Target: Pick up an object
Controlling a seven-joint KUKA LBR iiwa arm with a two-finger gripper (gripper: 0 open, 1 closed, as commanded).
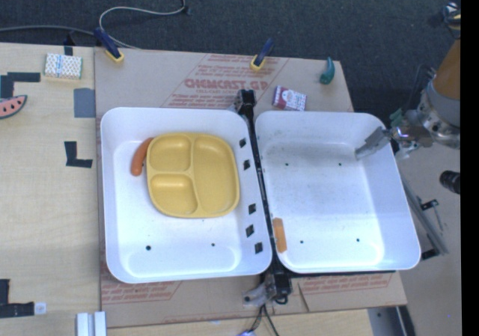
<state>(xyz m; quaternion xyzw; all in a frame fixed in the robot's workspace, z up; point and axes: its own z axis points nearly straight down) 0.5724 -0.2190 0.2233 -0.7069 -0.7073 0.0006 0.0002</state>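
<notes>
**A:** Where is the arm sitting?

**B:** It comes in from the right side, its orange band high near the frame edge. The wrist leans down and leftward, so the claw (372, 145) hangs over the upper right rim of the right bin (337, 248). A grey finger (370, 146) slants down toward the bin floor.

**A:** Is the claw open or closed?

**B:** I cannot tell; the tip is too small and blurred. Nothing can be made out between its tips.

**A:** What could it pick up?

**B:** Well to the claw's left, across the divide, the left bin (179, 256) holds a yellow plate (192, 174) with three compartments, lying flat. An orange sausage-shaped piece (138, 157) lies just beside the plate's far edge, on the side away from the claw, seemingly touching it.

**A:** Anything nearer?

**B:** A small orange piece (279, 234) lies below and to the left of the claw, in the right bin against its left wall, near the seam between the bins. It is well apart from the claw.

**A:** And the table (45, 177)?

**B:** Light wood, with brown cardboard (217, 84) under both bins.
</notes>
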